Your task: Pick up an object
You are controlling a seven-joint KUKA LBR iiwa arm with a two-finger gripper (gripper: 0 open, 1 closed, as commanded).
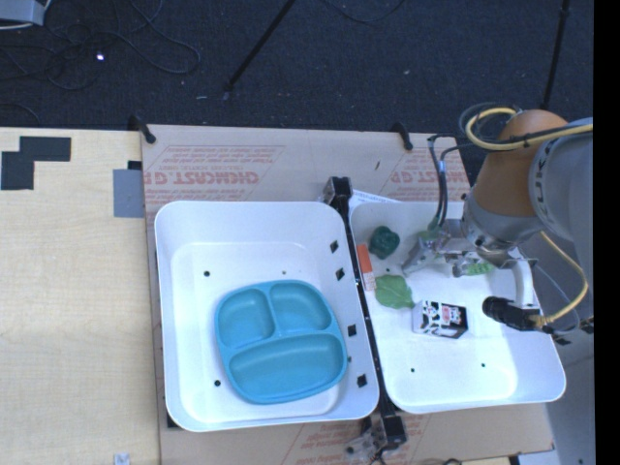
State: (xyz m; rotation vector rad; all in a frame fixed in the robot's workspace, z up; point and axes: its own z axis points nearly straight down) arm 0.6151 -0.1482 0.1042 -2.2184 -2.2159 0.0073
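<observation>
A: Camera view puts the gripper [441, 248] low over the far part of the right bin [523, 381], among the clutter.

B: Is it holding anything?

A: Nothing visibly sits between the fingers, and whether they are apart or together I cannot tell; the wrist hides them.

B: What lies within reach?

A: A dark green ball [385, 241] just to its left, a pale green leaf [393, 291] below that, an orange stick [364, 263] along the divider, and a black-and-white card [442, 319] nearer the middle. Another green bit [475, 268] lies beside the gripper.

B: And the left bin [184, 250]?

A: It holds a blue tray [279, 340], well apart from the arm.

B: Risks?

A: The ball could roll away if nudged. The card and leaf lie flat, so fingers may slide over them. Closing between pieces would catch nothing.
</observation>
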